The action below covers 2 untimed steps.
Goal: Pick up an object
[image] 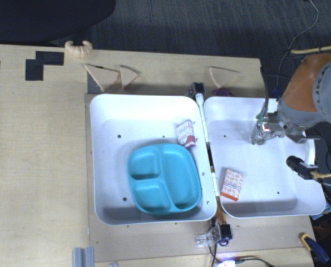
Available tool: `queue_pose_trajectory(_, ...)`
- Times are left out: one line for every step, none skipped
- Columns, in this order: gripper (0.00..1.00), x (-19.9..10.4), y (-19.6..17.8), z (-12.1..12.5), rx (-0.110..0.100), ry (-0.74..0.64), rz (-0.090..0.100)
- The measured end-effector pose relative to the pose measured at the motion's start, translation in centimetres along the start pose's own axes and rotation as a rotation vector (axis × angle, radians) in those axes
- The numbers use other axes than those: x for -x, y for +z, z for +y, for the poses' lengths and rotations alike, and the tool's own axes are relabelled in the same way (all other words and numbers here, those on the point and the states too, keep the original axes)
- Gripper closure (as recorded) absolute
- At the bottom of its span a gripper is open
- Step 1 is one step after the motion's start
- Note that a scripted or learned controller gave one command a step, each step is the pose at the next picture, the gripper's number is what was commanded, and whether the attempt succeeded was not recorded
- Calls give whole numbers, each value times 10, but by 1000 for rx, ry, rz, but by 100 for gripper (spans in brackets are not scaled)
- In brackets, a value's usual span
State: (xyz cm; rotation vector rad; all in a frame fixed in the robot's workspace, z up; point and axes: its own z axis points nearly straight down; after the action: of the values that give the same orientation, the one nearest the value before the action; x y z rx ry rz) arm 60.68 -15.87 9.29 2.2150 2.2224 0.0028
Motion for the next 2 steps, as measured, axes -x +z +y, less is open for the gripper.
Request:
queue_pose_trajectory(100, -79, -94, 31, 3, -4, 3)
queue_pose_trajectory(100, -148, -109, 64, 0, -5, 3)
